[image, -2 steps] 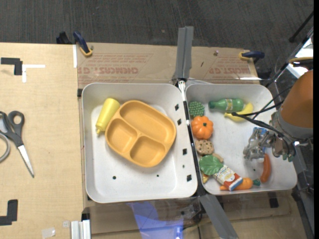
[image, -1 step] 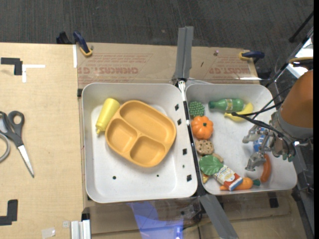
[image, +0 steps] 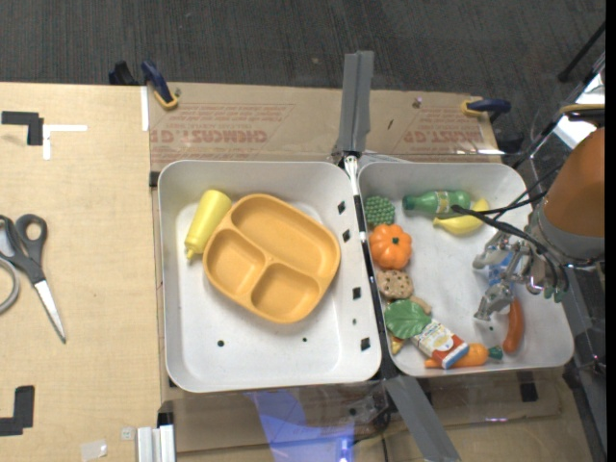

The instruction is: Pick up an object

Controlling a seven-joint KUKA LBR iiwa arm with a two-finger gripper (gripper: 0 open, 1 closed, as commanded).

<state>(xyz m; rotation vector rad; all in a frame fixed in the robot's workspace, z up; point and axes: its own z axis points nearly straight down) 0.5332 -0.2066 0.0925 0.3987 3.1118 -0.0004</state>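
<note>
Metal fingers of the gripper (image: 497,282) hang spread and empty over the right bin (image: 549,354), just left of a red sausage (image: 514,328). Further left lie a pumpkin (image: 391,245), cookie (image: 394,283) and green bottle (image: 436,201). The left bin (image: 192,354) holds a yellow tray (image: 269,256).

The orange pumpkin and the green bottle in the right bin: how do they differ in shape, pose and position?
The pumpkin is round, squat and orange with a green stem; the green bottle is long, slim and green. The pumpkin sits upright by the divider wall; the bottle lies on its side near the bin's far edge, touching a yellow banana. Both are toy items in the right bin, apart from the hand.
</note>
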